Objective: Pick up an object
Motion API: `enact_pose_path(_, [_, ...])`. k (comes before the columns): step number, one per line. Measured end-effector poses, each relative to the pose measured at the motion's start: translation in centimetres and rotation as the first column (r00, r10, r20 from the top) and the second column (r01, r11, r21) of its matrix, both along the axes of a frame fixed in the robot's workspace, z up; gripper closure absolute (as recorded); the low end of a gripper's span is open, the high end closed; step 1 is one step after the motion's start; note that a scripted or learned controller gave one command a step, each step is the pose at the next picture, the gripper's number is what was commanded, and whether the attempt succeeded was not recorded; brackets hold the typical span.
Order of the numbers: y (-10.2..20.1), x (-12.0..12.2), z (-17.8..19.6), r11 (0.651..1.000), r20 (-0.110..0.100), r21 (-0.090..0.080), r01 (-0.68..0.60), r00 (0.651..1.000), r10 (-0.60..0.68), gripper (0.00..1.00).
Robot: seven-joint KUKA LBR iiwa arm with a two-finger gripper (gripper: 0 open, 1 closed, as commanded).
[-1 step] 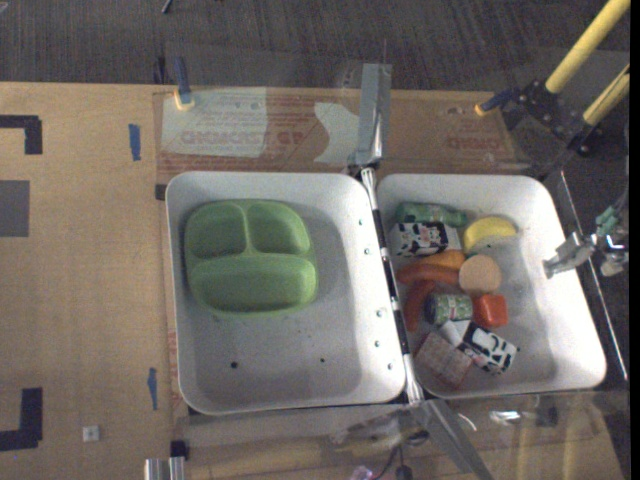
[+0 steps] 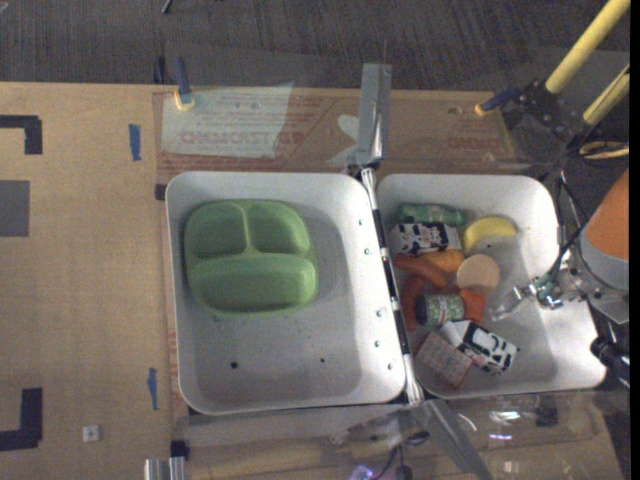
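The right bin (image 2: 540, 193) holds several objects. A green bottle (image 2: 430, 213) lies at the back, with a cow-patterned carton (image 2: 424, 237) in front of it and a yellow fruit (image 2: 489, 231) to their right. An orange carrot-like piece (image 2: 432, 265), a round beige piece (image 2: 478, 271), a green can (image 2: 438, 308), a second cow-patterned carton (image 2: 487, 346) and a pink packet (image 2: 443, 359) fill the left and front. My gripper (image 2: 520, 299) hangs low over the bin's right half, just right of the beige piece and above the second carton.
The left bin (image 2: 285, 368) carries a green divided plate (image 2: 250, 255) in its back left part. A metal divider (image 2: 385, 288) joins the two bins. The arm's orange band (image 2: 615, 218) and cables sit at the right edge. Cardboard bench surface (image 2: 80, 268) lies to the left.
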State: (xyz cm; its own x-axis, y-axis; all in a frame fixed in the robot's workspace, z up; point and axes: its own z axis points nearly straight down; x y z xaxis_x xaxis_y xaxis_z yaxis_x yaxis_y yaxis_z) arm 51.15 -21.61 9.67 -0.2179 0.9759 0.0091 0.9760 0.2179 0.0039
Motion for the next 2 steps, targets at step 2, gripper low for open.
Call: enact_pose_path(2, [10.2,-3.2,8.6,0.99,-0.003,-0.01,0.143,0.99,-0.143,1.0])
